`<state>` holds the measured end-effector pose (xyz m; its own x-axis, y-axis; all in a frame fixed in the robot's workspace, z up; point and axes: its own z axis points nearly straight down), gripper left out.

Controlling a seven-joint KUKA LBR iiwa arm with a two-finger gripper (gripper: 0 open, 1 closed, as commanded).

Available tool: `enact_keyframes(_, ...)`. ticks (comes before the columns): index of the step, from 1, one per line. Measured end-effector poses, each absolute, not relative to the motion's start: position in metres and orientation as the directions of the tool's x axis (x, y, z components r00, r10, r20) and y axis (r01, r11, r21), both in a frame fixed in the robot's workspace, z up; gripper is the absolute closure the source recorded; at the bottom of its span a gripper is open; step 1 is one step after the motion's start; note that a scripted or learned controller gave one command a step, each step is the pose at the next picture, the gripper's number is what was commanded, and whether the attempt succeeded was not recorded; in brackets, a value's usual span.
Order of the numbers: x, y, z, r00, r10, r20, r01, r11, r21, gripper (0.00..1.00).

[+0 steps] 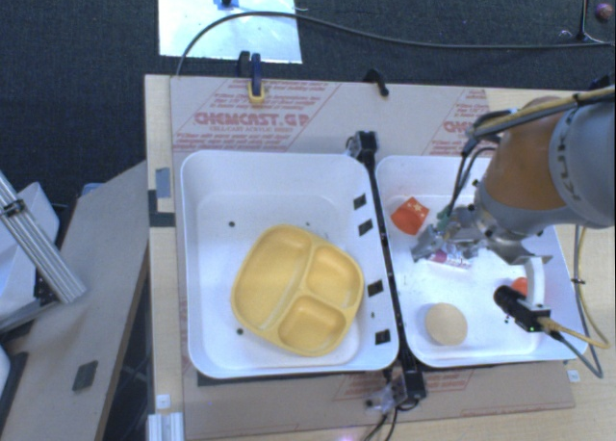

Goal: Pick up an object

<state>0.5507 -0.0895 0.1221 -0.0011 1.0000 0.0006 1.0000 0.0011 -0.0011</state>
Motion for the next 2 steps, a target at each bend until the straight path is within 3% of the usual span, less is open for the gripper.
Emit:
enact_keyframes(1,0.551,-0.09,0.134,-0.001,1.0,0.0,1.0,0.001,0.002,1.0)
enact_keyframes(2,0.552,-0.093,0.178,-0.003,1.0,-0.001,1.0,0.003,0.006,1.0)
